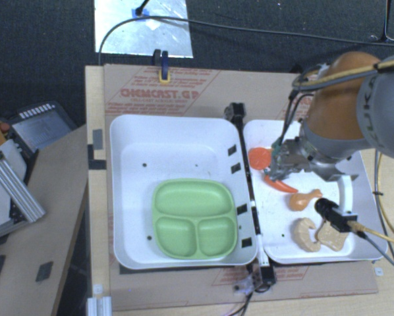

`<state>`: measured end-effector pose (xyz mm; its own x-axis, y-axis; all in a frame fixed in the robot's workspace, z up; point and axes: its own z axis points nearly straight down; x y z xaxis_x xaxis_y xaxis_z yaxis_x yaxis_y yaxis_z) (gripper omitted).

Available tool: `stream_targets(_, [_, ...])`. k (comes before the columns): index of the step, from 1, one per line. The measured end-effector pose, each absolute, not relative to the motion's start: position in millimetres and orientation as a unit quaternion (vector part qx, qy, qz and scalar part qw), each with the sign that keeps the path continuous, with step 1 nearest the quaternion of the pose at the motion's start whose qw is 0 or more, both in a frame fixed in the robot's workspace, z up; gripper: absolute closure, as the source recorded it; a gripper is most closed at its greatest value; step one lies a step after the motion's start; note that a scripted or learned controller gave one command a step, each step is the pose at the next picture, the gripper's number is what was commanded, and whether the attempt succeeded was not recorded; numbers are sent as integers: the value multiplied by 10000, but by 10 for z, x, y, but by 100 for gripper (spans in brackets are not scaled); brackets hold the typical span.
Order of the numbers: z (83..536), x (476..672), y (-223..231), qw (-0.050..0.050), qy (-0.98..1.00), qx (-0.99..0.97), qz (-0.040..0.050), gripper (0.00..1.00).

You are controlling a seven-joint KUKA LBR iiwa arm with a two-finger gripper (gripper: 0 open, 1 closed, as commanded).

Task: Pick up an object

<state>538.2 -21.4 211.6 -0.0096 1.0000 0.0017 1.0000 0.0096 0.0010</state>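
Nearest the camera, a beige curved piece and a tan flat piece are found touching at the near edge of the right bin. Just beyond them an orange drumstick-shaped piece is laid. Farther in, a red-orange strip is set at a slant, and an orange round piece is seen by the bin's left wall. The gripper is placed low over the gap between these two, close above the strip's far end, with the arm bent in from the right. This position is judged to suit a grasp on one of them, as both are apart from the cluster at the near edge and can be reached without crowding. Whether the gripper is wide or narrow cannot be told from this slant, and nothing can be said to be held. The left bin is occupied by a green divided plate, laid flat toward its near side. It is well apart from the gripper and so is judged not to be the present target.
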Motion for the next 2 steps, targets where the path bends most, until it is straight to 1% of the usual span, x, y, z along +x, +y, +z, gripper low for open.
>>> stream_targets(1, [2258,5347,308,-2,-7110,-7032,-19,100])
stream_targets(2, [2166,5274,804,4,-7102,-7040,-6,100])
